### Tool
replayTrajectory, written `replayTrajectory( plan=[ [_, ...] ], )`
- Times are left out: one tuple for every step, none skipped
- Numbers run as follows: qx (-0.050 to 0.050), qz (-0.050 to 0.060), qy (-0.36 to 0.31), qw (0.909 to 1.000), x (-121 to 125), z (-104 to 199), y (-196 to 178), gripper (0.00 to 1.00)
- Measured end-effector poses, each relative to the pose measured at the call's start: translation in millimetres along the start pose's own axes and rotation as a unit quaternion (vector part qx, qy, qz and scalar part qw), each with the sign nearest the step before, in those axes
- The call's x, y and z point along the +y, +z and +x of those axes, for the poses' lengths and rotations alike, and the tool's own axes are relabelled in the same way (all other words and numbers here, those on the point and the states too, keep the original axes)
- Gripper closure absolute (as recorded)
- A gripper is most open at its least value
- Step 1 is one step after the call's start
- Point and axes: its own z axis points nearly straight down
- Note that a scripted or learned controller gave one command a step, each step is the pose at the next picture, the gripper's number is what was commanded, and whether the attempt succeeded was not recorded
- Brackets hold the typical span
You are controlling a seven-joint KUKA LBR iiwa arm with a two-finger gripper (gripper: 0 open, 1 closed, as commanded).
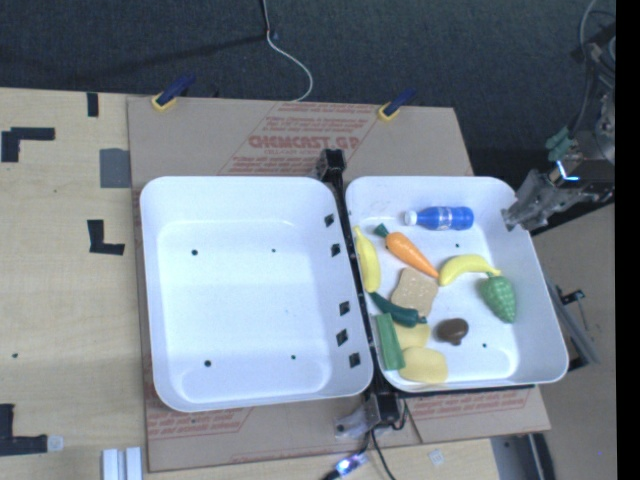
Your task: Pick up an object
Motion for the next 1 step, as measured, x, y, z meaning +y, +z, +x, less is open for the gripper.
replayTrajectory(
  plan=[
    [-0.002, -0.010, 0.002, 0.9999, 2.3, 21.2, -73.6, 1.00]
  ],
)
